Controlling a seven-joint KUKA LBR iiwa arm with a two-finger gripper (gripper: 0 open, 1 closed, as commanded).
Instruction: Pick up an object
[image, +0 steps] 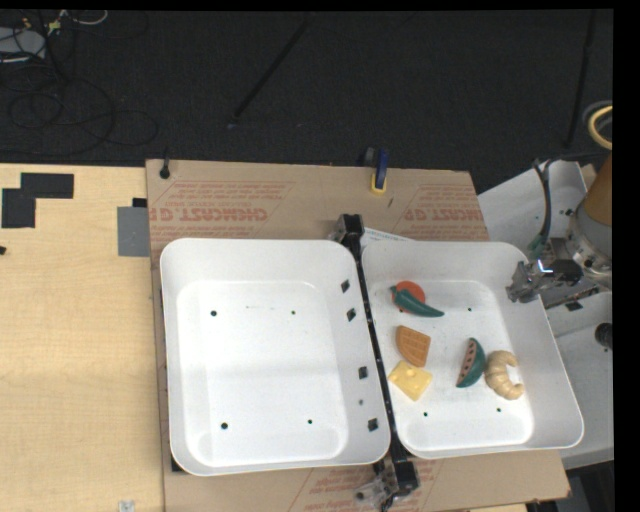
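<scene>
Gripper (530, 281) hangs at the right rim of the right bin (560, 420), a small metal cluster pointing left toward the bin's inside; its parts are too small and dark to resolve, so I cannot tell how wide it stands, and nothing can be seen caught in it. Behind it the arm runs off to the right, only its grey wrist housing and a bit of orange showing, which suggests a withdrawn, waiting pose beside the work area, not yet over any item. All the candidate objects lie in the right bin, loosely grouped in its middle and apart from its walls, probably scattered so that a grasp from above has room. A red toy pepper with a green stem (413, 299) lies nearest the far side. An orange, bread-like slab (414, 346) sits just below it, and a yellow cheese-like wedge (411, 381) touches or nearly touches that slab's lower edge. To their right a dark watermelon-like slice (470, 363) lies close against a pale croissant (504, 373); these two look to be touching, which could make a clean pick of either harder. The left bin (185, 300) lies alongside, joined to its neighbour along a dark clipped seam. In my judgement the pepper, standing most apart, is the easiest target.
</scene>
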